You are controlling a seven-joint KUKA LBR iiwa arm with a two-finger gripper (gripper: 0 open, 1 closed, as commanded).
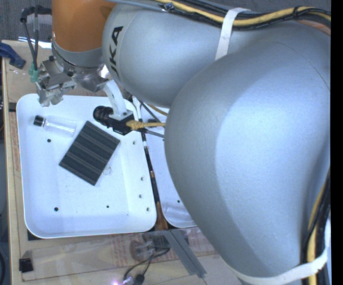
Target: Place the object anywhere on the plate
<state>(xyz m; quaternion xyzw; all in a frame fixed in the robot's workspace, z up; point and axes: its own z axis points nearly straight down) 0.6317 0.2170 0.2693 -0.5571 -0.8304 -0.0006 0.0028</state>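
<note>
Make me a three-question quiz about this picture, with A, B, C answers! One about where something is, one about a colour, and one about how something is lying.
1. Where is the dark ribbed plate?
A. In the left bin
B. On the floor
C. On top of the arm

2. What colour is the band on the arm?
A. Green
B. Orange
C. Purple

3. How is the clear tube?
A. Standing upright
B. Lying flat on the bin floor
C. Resting on the plate

Answers:
1. A, it lies on the white floor of the left bin.
2. B, the band above the wrist is orange.
3. B, it lies on its side beside the plate, apart from it, below the gripper.
</note>
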